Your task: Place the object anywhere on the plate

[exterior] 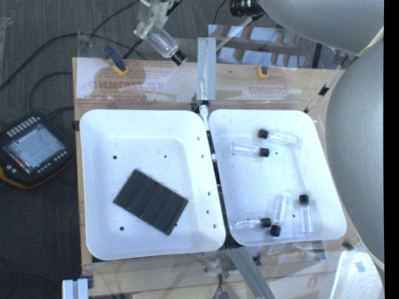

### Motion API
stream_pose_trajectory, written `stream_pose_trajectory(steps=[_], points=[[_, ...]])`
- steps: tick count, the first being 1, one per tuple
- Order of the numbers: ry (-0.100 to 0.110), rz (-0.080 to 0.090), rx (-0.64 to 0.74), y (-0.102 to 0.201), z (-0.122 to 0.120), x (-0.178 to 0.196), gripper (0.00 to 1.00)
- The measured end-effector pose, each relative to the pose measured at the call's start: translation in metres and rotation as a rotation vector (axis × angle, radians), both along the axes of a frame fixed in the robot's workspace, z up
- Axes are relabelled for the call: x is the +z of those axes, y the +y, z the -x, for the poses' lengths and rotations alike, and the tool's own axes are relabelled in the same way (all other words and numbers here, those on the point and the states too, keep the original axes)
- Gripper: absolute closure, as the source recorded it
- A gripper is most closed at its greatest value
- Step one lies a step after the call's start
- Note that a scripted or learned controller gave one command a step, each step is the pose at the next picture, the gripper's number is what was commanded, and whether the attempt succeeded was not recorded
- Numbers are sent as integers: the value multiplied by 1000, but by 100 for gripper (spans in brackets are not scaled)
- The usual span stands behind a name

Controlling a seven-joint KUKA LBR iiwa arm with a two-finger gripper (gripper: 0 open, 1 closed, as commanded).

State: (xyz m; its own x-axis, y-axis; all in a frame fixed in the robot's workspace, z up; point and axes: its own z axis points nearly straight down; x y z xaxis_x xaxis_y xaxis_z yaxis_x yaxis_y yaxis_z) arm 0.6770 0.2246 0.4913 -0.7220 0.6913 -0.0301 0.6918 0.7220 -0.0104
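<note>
Overhead, the gripper (156, 8) was seen at twelve o'clock beyond the bins, clamped on a clear vial (163, 42) with a black cap. A dark ribbed plate (150, 202) lay in the left bin (100, 132). Five capped vials were scattered in the right bin (321, 167).

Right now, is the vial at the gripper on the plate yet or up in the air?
In the air. The vial hangs tilted at the gripper, beyond the left bin; the dark plate lies bare.
</note>
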Motion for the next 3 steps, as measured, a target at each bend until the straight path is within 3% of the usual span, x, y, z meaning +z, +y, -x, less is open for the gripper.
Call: stream_pose_trajectory(steps=[3], points=[[-6, 12, -2, 2, -3, 25, 100]])
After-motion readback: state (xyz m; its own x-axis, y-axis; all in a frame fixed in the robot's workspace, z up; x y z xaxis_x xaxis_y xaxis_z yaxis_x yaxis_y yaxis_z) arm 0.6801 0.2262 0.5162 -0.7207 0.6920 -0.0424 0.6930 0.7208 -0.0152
